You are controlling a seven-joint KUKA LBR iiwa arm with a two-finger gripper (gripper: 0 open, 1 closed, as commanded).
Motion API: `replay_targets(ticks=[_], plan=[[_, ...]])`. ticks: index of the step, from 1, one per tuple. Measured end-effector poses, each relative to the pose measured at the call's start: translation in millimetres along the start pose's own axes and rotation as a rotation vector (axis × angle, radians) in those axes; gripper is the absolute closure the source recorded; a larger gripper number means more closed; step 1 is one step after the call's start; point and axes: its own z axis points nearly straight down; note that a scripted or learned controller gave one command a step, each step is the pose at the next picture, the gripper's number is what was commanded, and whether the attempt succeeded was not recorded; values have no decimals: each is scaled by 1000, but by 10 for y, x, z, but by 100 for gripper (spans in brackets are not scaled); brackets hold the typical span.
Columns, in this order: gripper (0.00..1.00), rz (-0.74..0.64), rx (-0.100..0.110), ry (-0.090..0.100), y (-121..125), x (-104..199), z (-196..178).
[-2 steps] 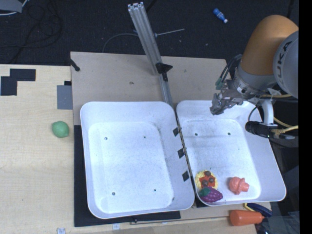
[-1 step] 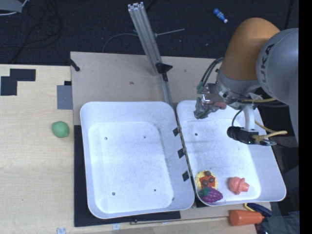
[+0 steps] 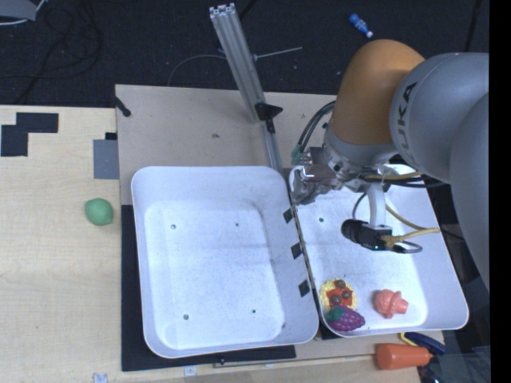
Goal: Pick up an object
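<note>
Of the two white bins, the left bin (image 3: 140, 183) showed me its pale floor with a few small dark dots. The right bin (image 3: 427, 274) held three small toys, all gathered at its near edge: a yellow toy (image 3: 337, 294) with dark and red spots, a purple toy (image 3: 346, 319) touching it on the near side, and a pink toy (image 3: 390, 302) just to their right, apart from both. Small black tabs (image 3: 295, 250) sat along the seam where the bins met.

The bins rested on a black mat (image 3: 126, 309) laid on a tan board (image 3: 184, 126), and the pale wooden bench (image 3: 48, 278) ran off to the left. A green ball (image 3: 99, 211) lay there, well apart from the left bin. An orange thing (image 3: 399, 356) lay outside the right bin, just past its near rim. A slanted aluminium bar (image 3: 239, 62) rose beyond the bins, and behind it the floor was dark, with cables and a small blue thing (image 3: 360, 25).

My gripper (image 3: 303, 183) hung over the far left corner of the right bin, close to the seam, under the orange band (image 3: 375, 86) of my arm (image 3: 447, 118). I could not tell whether it was apart or together. The three toys lay well apart from it, toward the near edge of the same bin.
</note>
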Motion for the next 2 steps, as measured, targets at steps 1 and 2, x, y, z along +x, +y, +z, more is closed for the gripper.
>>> replay_targets(ticks=[1, 2], plan=[[100, 0, -2, 0, -133, 546, -179], [100, 2, -1, -1, -158, 805, -238]])
